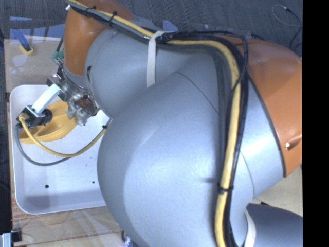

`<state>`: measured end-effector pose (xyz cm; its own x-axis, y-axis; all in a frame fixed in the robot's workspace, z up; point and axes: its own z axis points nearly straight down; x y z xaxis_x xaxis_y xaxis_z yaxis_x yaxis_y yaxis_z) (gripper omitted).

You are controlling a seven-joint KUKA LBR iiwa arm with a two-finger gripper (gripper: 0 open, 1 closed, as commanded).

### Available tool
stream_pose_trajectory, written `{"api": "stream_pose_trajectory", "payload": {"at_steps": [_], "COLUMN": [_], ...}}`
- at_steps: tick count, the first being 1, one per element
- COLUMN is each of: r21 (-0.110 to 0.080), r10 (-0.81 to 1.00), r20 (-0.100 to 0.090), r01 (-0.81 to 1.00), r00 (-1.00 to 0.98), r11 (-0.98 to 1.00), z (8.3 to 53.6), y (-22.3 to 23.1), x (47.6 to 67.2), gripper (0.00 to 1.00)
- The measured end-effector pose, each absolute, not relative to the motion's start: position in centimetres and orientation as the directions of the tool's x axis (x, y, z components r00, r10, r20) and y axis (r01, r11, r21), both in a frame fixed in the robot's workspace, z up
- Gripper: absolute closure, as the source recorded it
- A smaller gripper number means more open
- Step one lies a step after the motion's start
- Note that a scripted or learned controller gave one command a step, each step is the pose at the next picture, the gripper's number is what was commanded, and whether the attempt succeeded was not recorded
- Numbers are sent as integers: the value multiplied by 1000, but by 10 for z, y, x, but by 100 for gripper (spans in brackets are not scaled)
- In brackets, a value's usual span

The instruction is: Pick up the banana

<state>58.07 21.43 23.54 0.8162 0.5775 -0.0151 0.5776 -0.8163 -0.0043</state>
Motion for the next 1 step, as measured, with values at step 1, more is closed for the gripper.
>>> {"api": "stream_pose_trajectory", "payload": {"at_steps": [1], "r21": [-3], "r10": [302], "r20": [-39], "r01": [302], "r00": [953], "r11": [-953], "z": [155], "y": [212], "x": [534], "gripper": [100]}}
